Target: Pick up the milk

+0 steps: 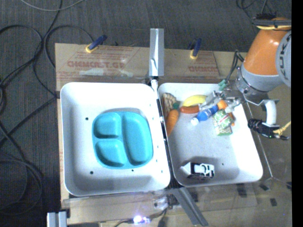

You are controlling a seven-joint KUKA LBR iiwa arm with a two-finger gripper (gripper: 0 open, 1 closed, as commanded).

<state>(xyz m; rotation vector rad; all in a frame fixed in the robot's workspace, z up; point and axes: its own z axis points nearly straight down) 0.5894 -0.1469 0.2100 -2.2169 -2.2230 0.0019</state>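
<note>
The milk (202,169) is a small black-and-white carton lying on its side against the front wall of the right bin (246,171). My gripper (226,97) hangs over the back right corner of that bin, above a cluster of food items and far behind the milk. The orange-banded arm (265,56) reaches in from the right behind it. Nothing can be made out in the gripper's grasp.
Under and beside the gripper lie a blue bottle (204,114), a green packet (222,123), a banana (194,100), a red sausage (189,109), a carrot (172,120) and a bread piece (169,100). The left bin (75,174) holds a blue sectioned plate (123,139).
</note>
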